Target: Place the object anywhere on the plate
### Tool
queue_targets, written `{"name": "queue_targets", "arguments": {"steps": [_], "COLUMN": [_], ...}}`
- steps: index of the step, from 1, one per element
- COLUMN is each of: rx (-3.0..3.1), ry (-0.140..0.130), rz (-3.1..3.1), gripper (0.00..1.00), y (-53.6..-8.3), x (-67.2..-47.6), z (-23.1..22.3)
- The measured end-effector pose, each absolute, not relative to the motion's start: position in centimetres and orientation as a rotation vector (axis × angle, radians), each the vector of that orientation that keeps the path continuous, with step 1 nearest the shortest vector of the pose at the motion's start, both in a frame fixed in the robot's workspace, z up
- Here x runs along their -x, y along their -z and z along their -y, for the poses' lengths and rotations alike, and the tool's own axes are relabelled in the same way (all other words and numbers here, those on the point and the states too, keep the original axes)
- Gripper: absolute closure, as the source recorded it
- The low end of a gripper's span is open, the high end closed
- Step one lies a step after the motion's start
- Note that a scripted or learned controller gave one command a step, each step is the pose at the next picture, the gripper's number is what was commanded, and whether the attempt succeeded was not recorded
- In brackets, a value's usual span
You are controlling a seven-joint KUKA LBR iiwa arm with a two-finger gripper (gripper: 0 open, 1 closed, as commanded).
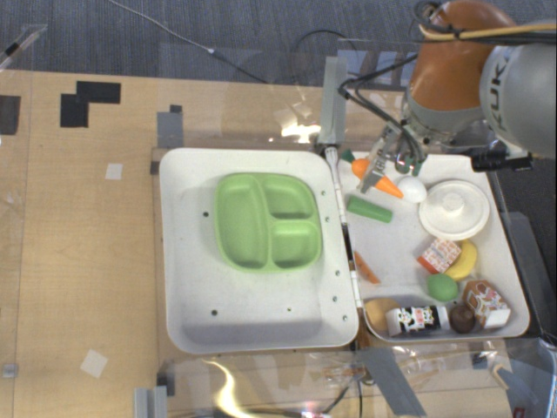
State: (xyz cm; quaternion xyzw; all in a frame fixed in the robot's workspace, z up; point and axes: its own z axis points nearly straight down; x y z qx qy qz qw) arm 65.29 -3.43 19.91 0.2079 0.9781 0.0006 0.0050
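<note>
A green sectioned plate (265,221) is seen lying in the left white bin (187,320), with three compartments (one long at the left, two smaller at the right), and nothing is seen resting on it. The right white bin (396,233) is crowded with small items: an orange carrot (376,175) near its upper left corner, a green block (369,208) just below it, a small orange piece (366,269) close to the dividing wall, a white round dish (453,208), a white egg-like ball (412,189) touching the dish's left side, a red and white packet (439,255), a yellow banana (466,260), a green round fruit (442,287), a black and white bottle (415,319) lying on its side, and a brown box (484,303) in the lower right corner. The gripper (389,165) is held low over the upper left part of the right bin, right at the carrot, which appears partly covered by it; whether the carrot is actually pinched cannot be told, nor how far apart the fingers stand. The grey arm with its orange band (452,55) is seen reaching in from the right, above the wooden surface (78,259).
</note>
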Motion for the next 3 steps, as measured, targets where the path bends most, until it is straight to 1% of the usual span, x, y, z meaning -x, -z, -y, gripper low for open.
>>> {"name": "queue_targets", "arguments": {"steps": [1,2,3], "rx": [-0.688,-0.387,-0.389], "ry": [-0.008,-0.007,-0.006], "rz": [-3.062,-3.109,-3.108], "gripper": [1.00,1.00,0.00], "y": [-18.5,-18.6,-18.7], "x": [-60.2,-65.6,-65.7], "z": [-5.9,-11.0,-10.8]}}
